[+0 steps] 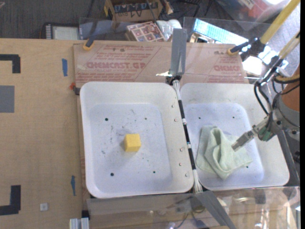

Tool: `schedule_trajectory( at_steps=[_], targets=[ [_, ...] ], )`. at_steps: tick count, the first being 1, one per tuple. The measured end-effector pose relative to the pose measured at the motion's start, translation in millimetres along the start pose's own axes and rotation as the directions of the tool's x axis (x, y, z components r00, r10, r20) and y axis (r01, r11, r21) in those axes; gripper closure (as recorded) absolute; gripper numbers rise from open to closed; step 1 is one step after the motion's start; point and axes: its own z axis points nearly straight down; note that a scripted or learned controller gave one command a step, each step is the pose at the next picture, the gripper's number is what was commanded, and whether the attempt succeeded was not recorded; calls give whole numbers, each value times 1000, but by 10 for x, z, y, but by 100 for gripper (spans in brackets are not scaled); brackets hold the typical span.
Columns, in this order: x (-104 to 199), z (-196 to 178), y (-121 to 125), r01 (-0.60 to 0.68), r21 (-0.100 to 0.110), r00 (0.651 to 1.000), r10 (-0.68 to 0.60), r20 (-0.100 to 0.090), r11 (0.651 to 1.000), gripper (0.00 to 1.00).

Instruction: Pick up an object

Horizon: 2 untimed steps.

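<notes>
Bench front edge: a clear strip runs along the near edge below both bins, with grey metal fittings showing through it.
Bench surface: pale brown board, with black corner marks at its left edge, a grey patch and short blue tape strips.
Left bin: shallow, white, its floor speckled with dark marks; a yellow block sits near the middle of its floor, well apart from every wall.
Right bin: shallow, white, touching the left bin along the centre seam; a pale green cloth lies crumpled in its near left part, close to the seam wall.
Gripper: slanted down from the right, its tip at the cloth's right edge; I cannot tell whether the fingers are apart or together, or whether they have any cloth.
Arm: grey with an orange band, at the right bin's far right corner, black cables looping beside it.
Behind the bins: a brown printed board lies flat, a grey upright post above the seam.
Room beyond: dark carpet, a cardboard box, a patterned packet, yellow rods at the far right.
</notes>
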Motion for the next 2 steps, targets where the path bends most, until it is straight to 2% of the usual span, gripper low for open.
schedule_trajectory(
  at_steps=[1, 2],
  targets=[
    [-11, 1286, 593, 75, -11, 997, -75, 8, 997, 0],
    [-11, 1286, 592, 75, -10, 997, -75, 8, 997, 0]
  ],
)
